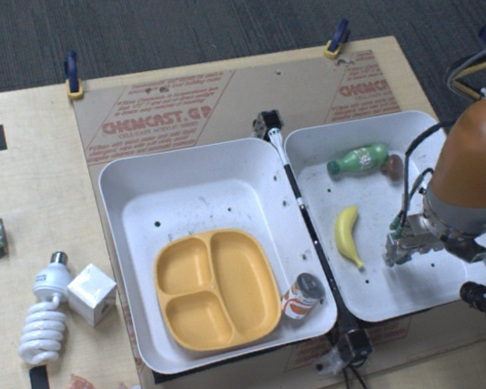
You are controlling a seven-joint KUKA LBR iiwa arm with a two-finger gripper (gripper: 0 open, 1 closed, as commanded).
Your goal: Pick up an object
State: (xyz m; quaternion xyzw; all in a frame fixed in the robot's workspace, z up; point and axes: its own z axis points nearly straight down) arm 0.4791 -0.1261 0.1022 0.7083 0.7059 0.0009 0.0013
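From the overhead camera, the arm is down in the right bin [381, 304], its gripper [403, 248] low over the floor near the bin's right wall, and whether the jaws are open or closed cannot be told from here. Nothing shows between them. The banana [350, 236] lies just beside, toward the bin's middle; the green bottle [359, 160] rests by the far wall. The left bin [127, 218] carries a yellow plate [216, 288] and a small can [302, 294] in its near right corner. This looks like the approach step: next comes closing on something and lifting.
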